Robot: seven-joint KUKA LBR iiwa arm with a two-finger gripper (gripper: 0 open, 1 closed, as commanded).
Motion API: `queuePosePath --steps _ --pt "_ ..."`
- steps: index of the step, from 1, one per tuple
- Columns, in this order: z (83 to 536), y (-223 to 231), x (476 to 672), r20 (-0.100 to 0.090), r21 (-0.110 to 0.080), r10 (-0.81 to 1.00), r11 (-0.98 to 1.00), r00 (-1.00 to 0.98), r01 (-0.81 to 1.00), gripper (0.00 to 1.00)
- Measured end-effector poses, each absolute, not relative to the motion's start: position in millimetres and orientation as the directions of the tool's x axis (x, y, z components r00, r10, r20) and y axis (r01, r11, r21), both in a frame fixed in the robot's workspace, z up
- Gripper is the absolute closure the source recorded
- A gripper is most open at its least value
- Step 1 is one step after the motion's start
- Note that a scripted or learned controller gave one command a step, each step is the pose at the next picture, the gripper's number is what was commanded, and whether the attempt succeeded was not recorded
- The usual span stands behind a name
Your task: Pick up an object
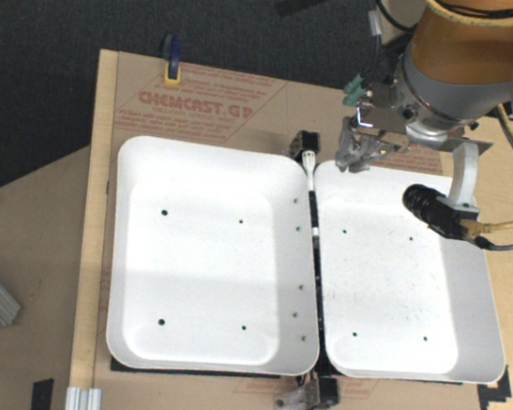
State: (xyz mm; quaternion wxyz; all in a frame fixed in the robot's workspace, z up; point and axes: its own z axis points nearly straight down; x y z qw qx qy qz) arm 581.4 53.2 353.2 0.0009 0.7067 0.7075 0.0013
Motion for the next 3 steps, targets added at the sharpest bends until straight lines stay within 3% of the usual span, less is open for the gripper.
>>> queuePosePath --steps 1,2,3 --pt "303 71 608.5 0.0 -0.004 1.0 0.001 -0.001 1.0 1.0" --pt "304 110 572.1 0.0 -0.004 1.0 0.002 -0.002 1.0 1.0" --pt "225 173 609.8 0.001 -0.002 1.0 0.004 -0.004 1.0 1.0"
